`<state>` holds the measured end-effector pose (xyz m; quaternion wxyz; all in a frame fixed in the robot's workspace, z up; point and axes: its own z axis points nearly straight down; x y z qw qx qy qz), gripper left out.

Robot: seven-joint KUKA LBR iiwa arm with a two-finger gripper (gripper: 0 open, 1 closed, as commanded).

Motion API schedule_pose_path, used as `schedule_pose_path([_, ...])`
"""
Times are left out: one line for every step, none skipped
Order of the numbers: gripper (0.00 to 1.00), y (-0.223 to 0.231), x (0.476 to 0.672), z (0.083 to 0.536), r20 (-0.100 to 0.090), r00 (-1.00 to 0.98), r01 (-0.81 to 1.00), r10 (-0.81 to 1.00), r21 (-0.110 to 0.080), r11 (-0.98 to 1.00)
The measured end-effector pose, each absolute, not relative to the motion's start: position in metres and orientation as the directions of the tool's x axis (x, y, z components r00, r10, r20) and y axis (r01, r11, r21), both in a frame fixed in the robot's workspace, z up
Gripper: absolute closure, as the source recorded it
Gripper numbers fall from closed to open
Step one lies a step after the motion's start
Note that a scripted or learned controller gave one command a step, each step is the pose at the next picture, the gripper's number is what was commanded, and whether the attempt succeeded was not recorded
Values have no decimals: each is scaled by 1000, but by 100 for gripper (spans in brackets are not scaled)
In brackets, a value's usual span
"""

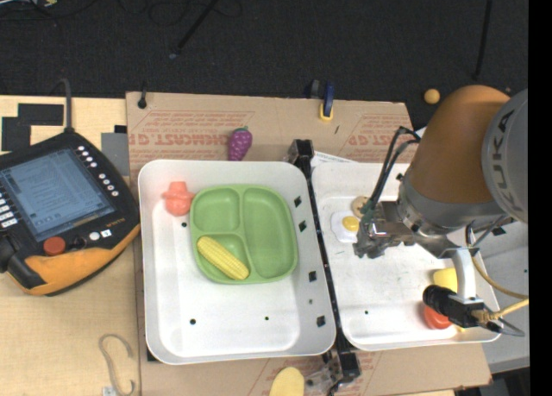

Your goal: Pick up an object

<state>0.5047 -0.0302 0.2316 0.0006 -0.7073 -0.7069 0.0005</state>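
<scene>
My gripper [369, 246] hangs low over the left part of the right bin [388, 334], just right of a fried-egg toy [345, 224] that lies by the bin's left wall. A yellow toy [445, 279] and a small orange toy [436, 319] lie near the right bin's front right corner. The left bin [224, 334] holds a green divided plate [267, 239] with a yellow corn cob [222, 258] in its front-left compartment. A pink toy [177, 198] rests beside the plate at the bin's back left.
A purple grape toy [240, 142] sits on the cardboard behind the left bin. A yellow toy [287, 380] lies in front of the bins. A teach pendant [60, 204] rests at the left. A clamp [326, 101] stands at the cardboard's back edge.
</scene>
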Motion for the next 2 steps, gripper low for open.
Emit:
schedule_pose_path([100, -14, 508, 233, 1, -1, 1000, 1000, -3, 1])
schedule_pose_path([100, -21, 518, 231, 0, 0, 1000, 1000, -3, 0])
